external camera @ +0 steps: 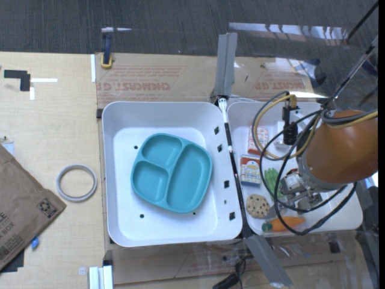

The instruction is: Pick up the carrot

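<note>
End effector [299, 191] hung right above the carrot [284, 223] in the right bin [355, 218], couldn't tell its grip. Carrot lay sideways, green top pointing left, beside the cookie [257, 206].

Smooth teal plastic plate [172, 172] in a glossy white plastic bin [114, 179]; matt wooden bench [48, 131] alongside
</note>
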Robot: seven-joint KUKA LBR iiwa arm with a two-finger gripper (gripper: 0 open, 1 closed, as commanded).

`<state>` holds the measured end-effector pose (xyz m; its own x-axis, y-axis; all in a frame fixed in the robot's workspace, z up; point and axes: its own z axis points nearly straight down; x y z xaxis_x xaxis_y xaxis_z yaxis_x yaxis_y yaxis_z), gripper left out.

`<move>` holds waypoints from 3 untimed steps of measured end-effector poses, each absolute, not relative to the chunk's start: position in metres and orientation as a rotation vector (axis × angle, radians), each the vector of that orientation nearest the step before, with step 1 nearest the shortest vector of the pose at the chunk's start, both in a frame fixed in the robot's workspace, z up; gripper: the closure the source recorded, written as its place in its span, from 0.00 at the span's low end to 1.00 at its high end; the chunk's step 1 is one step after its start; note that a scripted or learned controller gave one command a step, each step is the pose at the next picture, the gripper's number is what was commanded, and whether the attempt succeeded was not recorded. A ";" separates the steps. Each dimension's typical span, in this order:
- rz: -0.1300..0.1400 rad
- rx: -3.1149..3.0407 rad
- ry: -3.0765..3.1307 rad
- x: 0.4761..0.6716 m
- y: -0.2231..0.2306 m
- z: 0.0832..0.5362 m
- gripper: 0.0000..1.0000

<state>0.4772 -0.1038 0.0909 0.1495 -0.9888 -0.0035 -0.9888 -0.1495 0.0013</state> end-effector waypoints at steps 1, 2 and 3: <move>0.007 -2.380 2.043 0.478 -0.102 0.100 1.00; 0.004 -2.537 1.846 0.485 -0.130 0.185 1.00; 0.008 -2.581 1.787 0.504 -0.128 0.131 1.00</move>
